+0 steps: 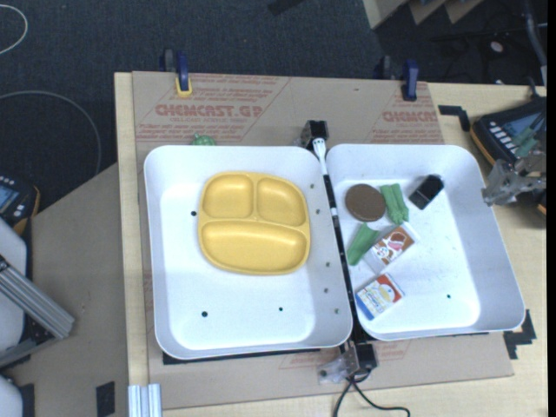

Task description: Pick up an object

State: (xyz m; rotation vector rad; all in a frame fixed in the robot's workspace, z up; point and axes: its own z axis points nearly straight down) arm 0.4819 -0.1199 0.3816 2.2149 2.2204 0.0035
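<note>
The right bin [452, 307] holds several small objects. A brown round disc [365, 201] lies near its left wall, with a green piece [396, 202] beside it and another green piece [360, 242] below. A black block [426, 191] sits toward the back right. Two small printed packets [392, 246] [380, 294] lie in the middle and front. My gripper [511, 181] hangs at the bin's right rim, apart from all the objects, with nothing seen in it.
The left bin [174, 311] bears a yellow divided plate [254, 222]. A dark device with an orange edge [508, 133] sits on the bench at the far right. Blue clamps [182, 69] [410, 80] hold the board's back edge.
</note>
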